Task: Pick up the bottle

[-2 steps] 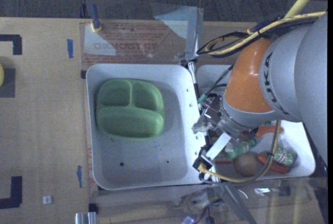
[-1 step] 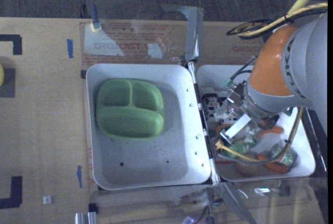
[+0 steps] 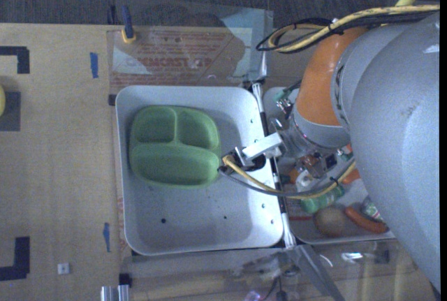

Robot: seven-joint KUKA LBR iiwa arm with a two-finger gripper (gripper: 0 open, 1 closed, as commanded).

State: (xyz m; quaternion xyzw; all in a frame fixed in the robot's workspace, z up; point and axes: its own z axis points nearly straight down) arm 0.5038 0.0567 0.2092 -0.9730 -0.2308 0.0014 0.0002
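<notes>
Along the near edge of the right-hand shallow white bin lay a round brown potato-like lump and, just beside it, an orange carrot-shaped piece. Touching the lump's far side was what looked like the green plastic bottle, lying on its side near the bin's left wall. The gripper hung just beyond it, under the grey arm; whether it was spread or closed could not be told. In the left-hand shallow white bin, a green divided plastic plate rested toward the far left corner.
</notes>
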